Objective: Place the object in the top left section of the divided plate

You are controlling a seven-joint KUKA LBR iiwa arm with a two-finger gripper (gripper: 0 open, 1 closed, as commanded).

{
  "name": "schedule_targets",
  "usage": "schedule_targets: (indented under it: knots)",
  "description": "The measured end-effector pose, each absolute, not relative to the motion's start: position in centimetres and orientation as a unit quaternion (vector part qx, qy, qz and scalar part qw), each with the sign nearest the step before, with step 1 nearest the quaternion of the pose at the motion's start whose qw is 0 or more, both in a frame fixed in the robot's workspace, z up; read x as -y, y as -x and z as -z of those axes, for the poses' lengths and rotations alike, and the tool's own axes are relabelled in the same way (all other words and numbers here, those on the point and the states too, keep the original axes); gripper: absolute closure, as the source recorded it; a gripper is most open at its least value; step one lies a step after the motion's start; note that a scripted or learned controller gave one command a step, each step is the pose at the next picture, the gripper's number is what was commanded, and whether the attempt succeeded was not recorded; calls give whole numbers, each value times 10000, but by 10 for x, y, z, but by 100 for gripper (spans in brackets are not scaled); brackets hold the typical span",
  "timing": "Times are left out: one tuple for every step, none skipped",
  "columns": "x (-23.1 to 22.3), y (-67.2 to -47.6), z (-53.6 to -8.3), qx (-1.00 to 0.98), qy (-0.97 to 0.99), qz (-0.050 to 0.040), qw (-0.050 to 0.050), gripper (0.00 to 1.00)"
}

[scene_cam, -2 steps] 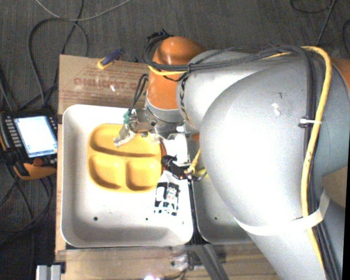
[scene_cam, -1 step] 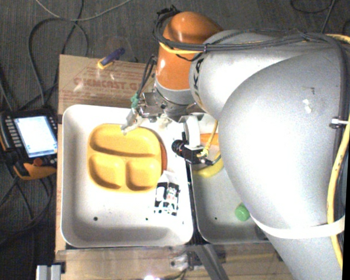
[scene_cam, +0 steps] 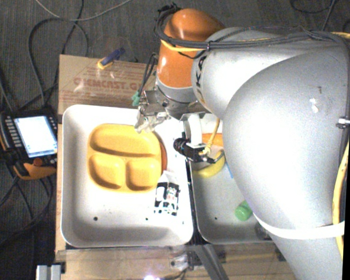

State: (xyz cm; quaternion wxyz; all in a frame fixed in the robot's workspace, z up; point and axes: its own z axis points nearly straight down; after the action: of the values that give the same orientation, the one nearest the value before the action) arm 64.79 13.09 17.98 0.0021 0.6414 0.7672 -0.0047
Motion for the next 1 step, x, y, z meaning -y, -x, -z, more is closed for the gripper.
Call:
schedule_targets:
  knots:
    - [-130, -668, -179, -7521, -6590, 19, 4, 100]
